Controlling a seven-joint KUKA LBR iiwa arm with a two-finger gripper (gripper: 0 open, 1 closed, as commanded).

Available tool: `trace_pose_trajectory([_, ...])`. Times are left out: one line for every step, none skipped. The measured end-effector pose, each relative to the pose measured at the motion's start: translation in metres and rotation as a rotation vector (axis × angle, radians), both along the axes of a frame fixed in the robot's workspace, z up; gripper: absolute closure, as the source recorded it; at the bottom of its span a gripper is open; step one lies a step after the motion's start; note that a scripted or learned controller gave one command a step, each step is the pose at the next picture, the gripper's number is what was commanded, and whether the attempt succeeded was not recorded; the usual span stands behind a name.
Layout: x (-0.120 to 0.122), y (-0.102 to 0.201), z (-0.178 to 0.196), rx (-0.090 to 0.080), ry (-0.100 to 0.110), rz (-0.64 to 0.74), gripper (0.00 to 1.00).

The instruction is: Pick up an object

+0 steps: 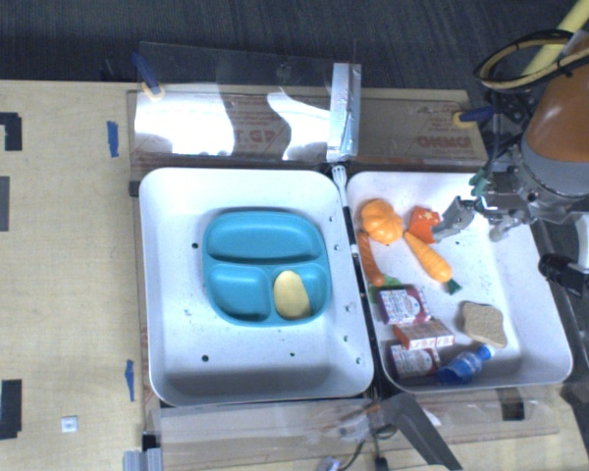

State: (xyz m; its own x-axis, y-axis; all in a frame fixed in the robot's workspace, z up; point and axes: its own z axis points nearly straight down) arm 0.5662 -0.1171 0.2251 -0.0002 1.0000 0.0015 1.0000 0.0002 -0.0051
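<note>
Nearest me, a blue-capped bottle (452, 363) lies at the right bin's (542, 314) front edge. My pincer (483, 212) hangs released near the back edge, beside the carrot (429, 258); nothing grasped, so picking remains.

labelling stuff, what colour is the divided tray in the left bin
Light blue; the divided tray shows clearly in the camera view.

Glossy white plastic bins (167, 292), smooth blue plastic tray (260, 238), pale matt wooden bench (59, 292)
</note>
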Motion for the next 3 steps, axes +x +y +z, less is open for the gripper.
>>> trace_pose_trajectory([0.023, -0.025, -0.125, 0.001, 0.008, 0.002, 0.0])
trace_pose_trajectory([0.027, -0.026, -0.114, 0.0, -0.001, -0.001, 1.0])
trace_pose_trajectory([0.057, 0.019, -0.014, -0.001, -0.014, 0.015, 1.0])
